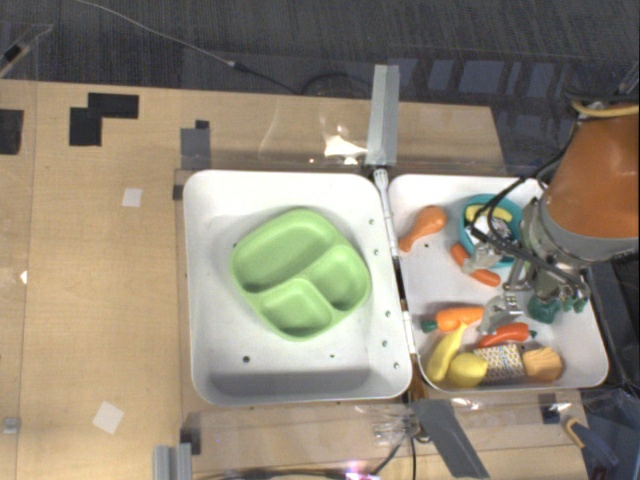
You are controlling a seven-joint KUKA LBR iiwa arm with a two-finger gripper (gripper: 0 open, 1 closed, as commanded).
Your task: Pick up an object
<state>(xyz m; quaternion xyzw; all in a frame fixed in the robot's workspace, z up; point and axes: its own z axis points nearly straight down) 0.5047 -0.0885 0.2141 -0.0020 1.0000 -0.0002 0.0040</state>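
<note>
My gripper (506,306) hangs low over the middle of the right bin (596,366), below the arm's orange band (598,190). It hovers just above an orange carrot (457,318) and a red chilli (503,335). Around it lie an orange drumstick (422,226), a teal ring (487,218), a small orange piece (478,270), a yellow banana (443,352), a lemon (467,370), a patterned cob (505,361), a bread piece (543,364) and a teal toy (548,310). Nothing is visibly gripped.
The left bin (210,368) holds a green divided plate (298,272). A grey post (382,118) stands at the back between the bins. The wooden bench (90,298) spreads to the left.
</note>
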